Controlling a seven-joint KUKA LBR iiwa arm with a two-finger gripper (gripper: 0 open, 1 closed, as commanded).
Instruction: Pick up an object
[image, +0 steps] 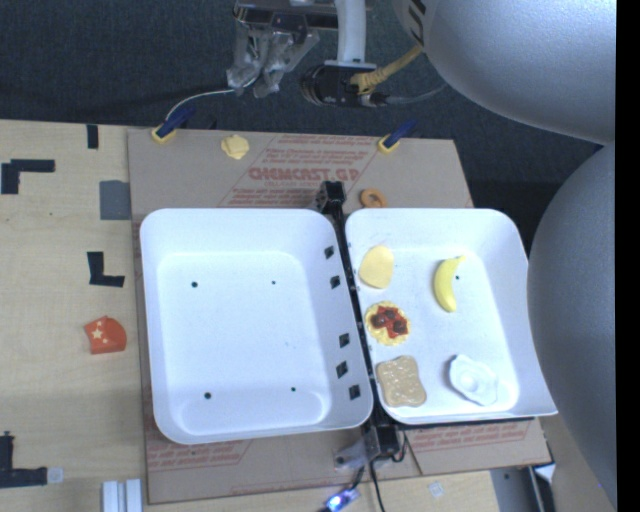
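Note:
The right bin (500, 235) holds several small items: a pale yellow disc (377, 266), a yellow banana (447, 283), a round red-topped piece (388, 321), a tan toast slice (401, 381) and a crumpled white lump (472, 379). My gripper (265, 62) hangs at the top of the view, beyond the far edge of the bench. It is far from both bins and I see nothing in it. The grey arm fills the upper right corner.
The left bin (160, 235) sits beside the right one on a cardboard sheet. On the sheet behind the bins lie a small yellow lump (235, 147) and an orange ring (372, 198). A red piece (105, 335) rests on the bench at the left.

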